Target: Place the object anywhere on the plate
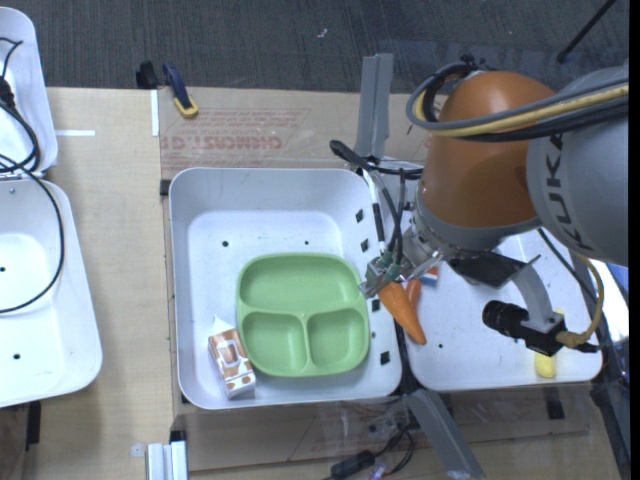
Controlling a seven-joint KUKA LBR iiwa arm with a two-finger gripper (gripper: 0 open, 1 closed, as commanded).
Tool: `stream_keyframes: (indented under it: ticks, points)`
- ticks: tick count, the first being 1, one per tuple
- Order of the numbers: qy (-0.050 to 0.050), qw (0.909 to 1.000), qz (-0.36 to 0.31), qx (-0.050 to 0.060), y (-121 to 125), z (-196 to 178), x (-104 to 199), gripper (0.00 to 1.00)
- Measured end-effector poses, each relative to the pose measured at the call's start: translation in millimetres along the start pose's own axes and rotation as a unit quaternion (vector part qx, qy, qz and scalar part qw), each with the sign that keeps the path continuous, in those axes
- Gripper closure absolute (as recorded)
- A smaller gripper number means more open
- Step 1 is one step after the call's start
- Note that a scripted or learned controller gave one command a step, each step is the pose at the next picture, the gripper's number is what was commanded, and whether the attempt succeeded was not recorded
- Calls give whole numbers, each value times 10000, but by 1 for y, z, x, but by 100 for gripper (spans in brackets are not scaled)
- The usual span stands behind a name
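Pincer (pixel 385 276) at the divider between bins, just right of the green plate (pixel 303 314); closed or open, cannot tell. Orange carrot (pixel 404 309) directly below it, tilted, over the bin edge. Small carton (pixel 231 362) left of plate.

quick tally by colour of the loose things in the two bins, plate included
green: 1, the divided plate
orange: 1, the carrot at the tool
orange and white: 1, the small carton beside the plate
yellow: 1, a small piece in the right bin
total: 4
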State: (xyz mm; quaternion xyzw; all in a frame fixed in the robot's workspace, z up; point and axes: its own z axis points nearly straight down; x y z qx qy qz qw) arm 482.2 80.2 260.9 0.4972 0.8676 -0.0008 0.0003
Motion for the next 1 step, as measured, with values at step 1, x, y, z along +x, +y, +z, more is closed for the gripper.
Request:
stream_keyframes:
  ticks: [1]
  points:
    - [-1,10000,-1,0,0,0,0,0]
